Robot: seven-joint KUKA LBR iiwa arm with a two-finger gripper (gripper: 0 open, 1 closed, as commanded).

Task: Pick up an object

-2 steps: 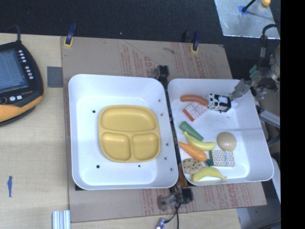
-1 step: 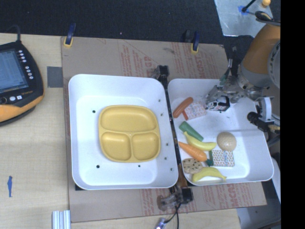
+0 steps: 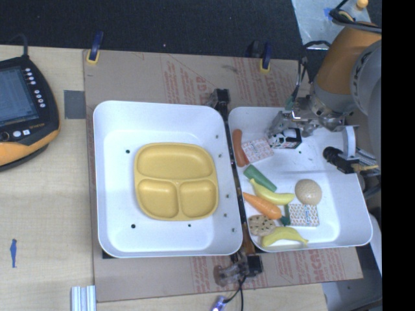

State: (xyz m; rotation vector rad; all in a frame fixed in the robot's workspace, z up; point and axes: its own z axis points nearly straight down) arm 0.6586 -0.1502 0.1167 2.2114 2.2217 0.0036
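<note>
Bananas (image 3: 283, 238) lie at the right bin's (image 3: 347, 229) front; behind them the gripper (image 3: 285, 137), its opening unclear, hovers beside a packet (image 3: 258, 149). Approach step: next, descend.

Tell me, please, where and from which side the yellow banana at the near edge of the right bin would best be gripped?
Probably across the middle of the banana, coming straight down from above. It lies flat, its length across the view, with bare bin floor to its right. The cracker touches its left end and the bin wall runs just below it, so a side approach looks cramped.
</note>
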